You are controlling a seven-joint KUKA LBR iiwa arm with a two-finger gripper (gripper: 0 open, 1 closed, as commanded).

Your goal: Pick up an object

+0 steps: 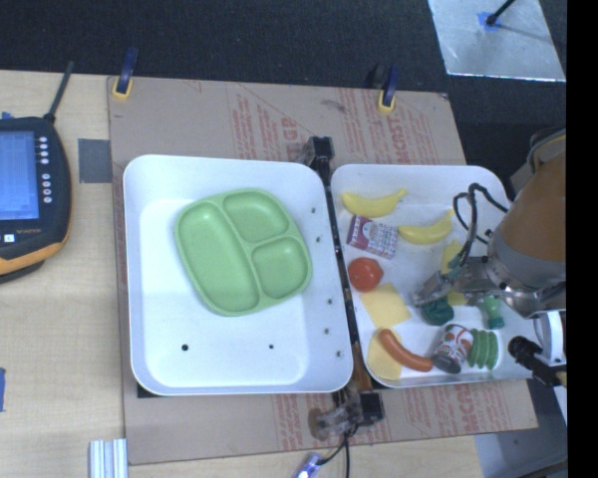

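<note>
Camera view, bench: two shallow white bins sit side by side on a brown cardboard sheet, the left bin (pixel 154 361) beside the right bin (pixel 351 182), their inner walls almost touching.
Left bin: a green divided plate (pixel 241 252) lies slightly tilted in its far half, three compartments facing up.
Right bin, far end: a yellow banana (pixel 373 202) lies near the far wall, with a second yellow banana (pixel 426 231) to its right.
Right bin, middle: a small pink-and-white packet (pixel 371 236) rests just near of the first banana; a red tomato (pixel 365 273) sits just near of the packet, and a pale yellow wedge (pixel 386 307) lies near of the tomato.
Right bin, near end: an orange-red sausage (pixel 405 352) lies across a yellow piece at the near wall; a small printed can (pixel 452 348) lies on its side just right of it, touching a green ridged item (pixel 484 349).
Arm: the grey arm with its orange band (pixel 543 207) reaches in from the right over the right bin.
Gripper: the gripper (pixel 434 295) hangs low over the bin's middle, directly above a dark green round object (pixel 438 314); whether its fingers are spread or closed cannot be told from here.
Bench, left: a tablet-like pendant (pixel 15 192) with a blue screen rests well apart from the bins.
</note>
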